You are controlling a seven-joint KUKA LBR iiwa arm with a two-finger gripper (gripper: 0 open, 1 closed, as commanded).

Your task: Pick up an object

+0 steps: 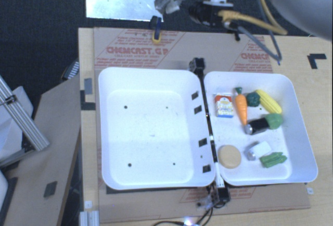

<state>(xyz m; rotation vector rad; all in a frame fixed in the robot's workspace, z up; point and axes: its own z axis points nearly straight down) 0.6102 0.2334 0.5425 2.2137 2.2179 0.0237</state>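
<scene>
Two shallow white bins sit side by side on the bench: the left bin (148, 128) and the right bin (299, 167), clipped together along their shared rim, which likely keeps them from sliding apart during a reach. All the candidates for picking lie in the right bin, loosely scattered (probably so each can be taken alone). Counted there: one orange carrot (241, 109) near the bin's middle, one small red-and-white carton (224, 105) just left of the carrot, one yellow corn cob (269, 101) toward the bin's far right corner, one dark green piece (253, 98) between carrot and cob, one black cylinder (257, 126) touching a green lump (275, 120), one tan disc (229, 157) near the front left corner, one grey-and-white piece (257, 150), and one green pod (273, 159) just beside it. High beyond the bins' far edge hangs the gripper (167, 7), carrying nothing; whether its jaws are parted cannot be told from this angle.
</scene>
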